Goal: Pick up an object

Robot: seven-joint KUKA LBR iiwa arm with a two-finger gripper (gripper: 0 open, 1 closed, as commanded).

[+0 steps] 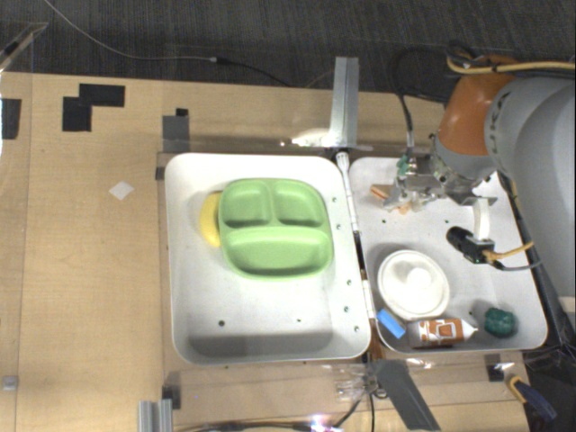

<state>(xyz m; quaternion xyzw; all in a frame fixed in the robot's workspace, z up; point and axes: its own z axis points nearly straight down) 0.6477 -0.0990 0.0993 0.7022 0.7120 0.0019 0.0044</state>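
The grey arm [531, 142] comes in from the right and takes up the upper right corner, with its orange band right above the wrist. Both white bins sit side by side on the bench.

The left bin [261, 345] has a green divided tray [274, 225] in its upper half, with something yellow [209, 221] poking out from under the tray's left edge. The tray is wide, flat and smooth, so honestly not a great pick.

The right bin [526, 282] is where the smaller stuff is: a white bowl [412, 283] in the middle, a small bottle with a brown label [443, 331] lying on its side along the near wall, a dark green roundish thing [499, 321] in the near right corner, and a blue bit [391, 325] tucked just beside the bowl and touching the bottle end.

The gripper [418, 183] is down at the far end of the right bin, over a small orange-brown piece [397, 196] lying on the bin floor near the far left corner. I can't tell from this angle whether the gripper is open or closed, or if it has anything.

My guess is that little piece is the target. It looks light, thin and stiff, lying flat, so it'd be easy to knock away. I'd pinch it across the narrow width, mid-length, coming straight down.
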